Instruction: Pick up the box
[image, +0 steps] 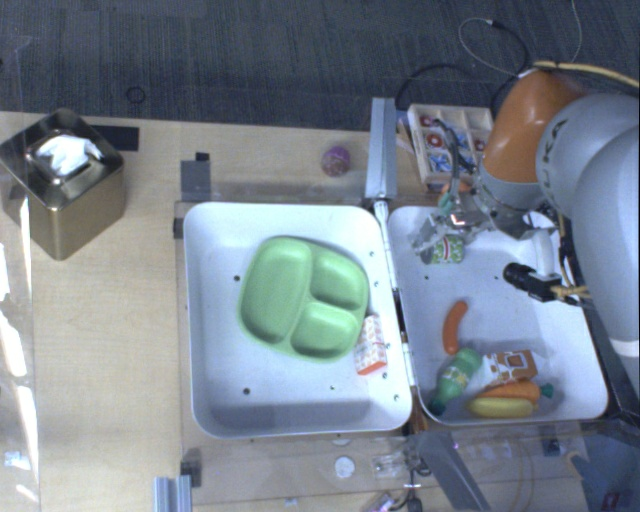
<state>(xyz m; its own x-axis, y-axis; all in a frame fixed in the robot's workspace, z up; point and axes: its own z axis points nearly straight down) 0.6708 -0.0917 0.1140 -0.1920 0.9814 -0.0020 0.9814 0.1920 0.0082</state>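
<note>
The gripper (452, 222) sits at the right bin's (580, 345) far corner over a small can (446, 246); whether its hand is apart or together, I cannot tell. The box (372, 345) lies in the left bin (215, 390) against the green plate (304, 296), so a close here would likely catch the wrong item.

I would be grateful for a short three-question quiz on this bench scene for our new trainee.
1. True or false: the green divided plate lies in the left bin.
2. What rests by the plate's lower right edge?
A. a small red-and-white box
B. a spoon
C. a sponge
3. Fill in: the gripper is over the far end of the ____ bin.

Key: 1 true; 2 A; 3 right, that is, the right bin.
</note>
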